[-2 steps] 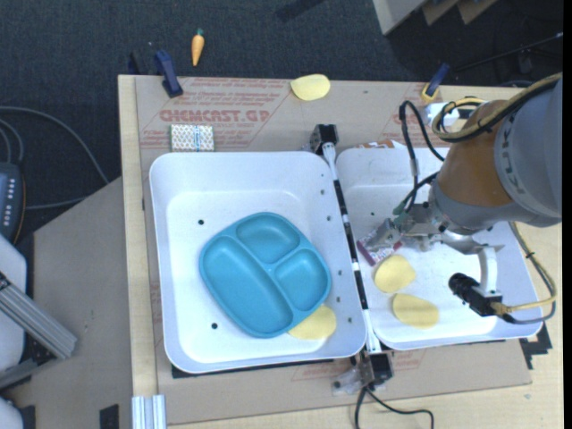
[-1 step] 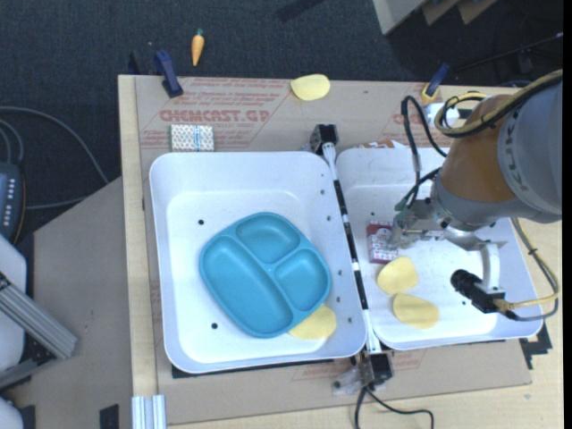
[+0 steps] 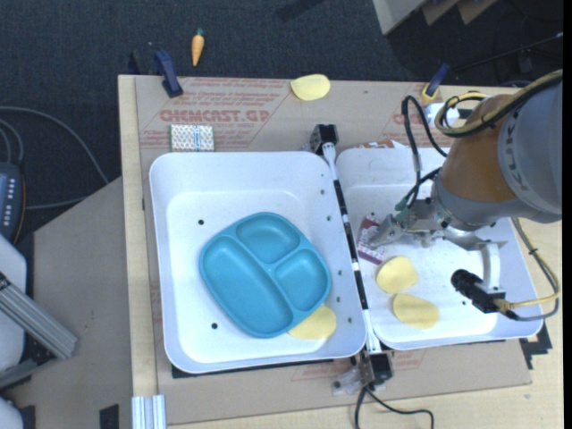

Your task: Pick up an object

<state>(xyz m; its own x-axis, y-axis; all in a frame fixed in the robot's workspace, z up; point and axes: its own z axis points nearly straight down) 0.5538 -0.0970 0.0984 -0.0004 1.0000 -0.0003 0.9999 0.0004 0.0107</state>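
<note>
1. The blue plate (image 3: 264, 273) is lying flat in the left bin (image 3: 179, 195), a yellow piece (image 3: 315, 323) tucked under its lower edge.
2. In the right bin (image 3: 384, 164), two yellow pieces (image 3: 396, 274) (image 3: 416, 310) are sitting near the front wall, likely candidates for picking.
3. The end effector (image 3: 386, 232) is reaching down over a small reddish item (image 3: 369, 242) beside the divider; whether it is spread or pinching, I cannot tell.

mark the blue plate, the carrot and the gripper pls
blue plate (image 3: 264, 273), camera view, on its middle ridges.
carrot (image 3: 197, 48), camera view, on its orange body.
gripper (image 3: 380, 236), camera view, at its tip in the right bin.
</note>
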